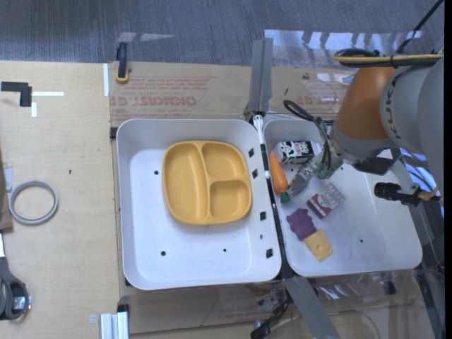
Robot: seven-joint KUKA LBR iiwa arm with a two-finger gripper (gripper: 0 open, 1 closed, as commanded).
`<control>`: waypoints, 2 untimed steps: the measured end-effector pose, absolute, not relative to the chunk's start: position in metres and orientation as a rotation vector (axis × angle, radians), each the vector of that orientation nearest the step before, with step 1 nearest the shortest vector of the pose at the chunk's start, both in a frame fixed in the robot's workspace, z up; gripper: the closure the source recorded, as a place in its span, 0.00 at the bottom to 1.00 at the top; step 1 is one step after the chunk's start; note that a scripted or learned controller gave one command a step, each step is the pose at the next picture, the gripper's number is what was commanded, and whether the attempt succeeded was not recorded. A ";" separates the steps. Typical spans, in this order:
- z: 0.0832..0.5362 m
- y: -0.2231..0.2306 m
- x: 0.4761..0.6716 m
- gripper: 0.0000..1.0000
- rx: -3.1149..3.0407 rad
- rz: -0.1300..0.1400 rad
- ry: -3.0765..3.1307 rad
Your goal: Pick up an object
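My gripper (302, 181) reaches down into the right bin (385, 249) near its left wall, under the orange band of the arm (364, 111). Just left of it lies an orange carrot-like piece (278, 174), with a small green item (285, 197) below its tip. A black-and-white carton (294, 150) sits behind the gripper. A red-and-white packet (325, 201) lies just to its right. Nearer the front lie a purple piece (301, 223) and a yellow block (318, 246).
The left bin (141, 260) holds a yellow divided plate (207, 182). A grey divider post (260, 76) stands between the bins at the back. On the bench to the left lie a tape ring (32, 202) and a black tool (11, 296).
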State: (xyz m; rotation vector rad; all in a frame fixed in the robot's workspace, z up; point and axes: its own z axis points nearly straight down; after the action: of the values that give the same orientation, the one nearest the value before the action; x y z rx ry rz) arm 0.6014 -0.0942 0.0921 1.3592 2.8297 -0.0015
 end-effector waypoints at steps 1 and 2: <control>0.192 -0.053 0.593 0.00 1.758 -0.003 2.602; 0.156 -0.112 0.601 0.00 2.110 -0.005 2.327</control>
State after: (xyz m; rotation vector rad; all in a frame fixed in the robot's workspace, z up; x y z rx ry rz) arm 0.6012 -0.1119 0.1562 2.1104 2.3274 -0.0049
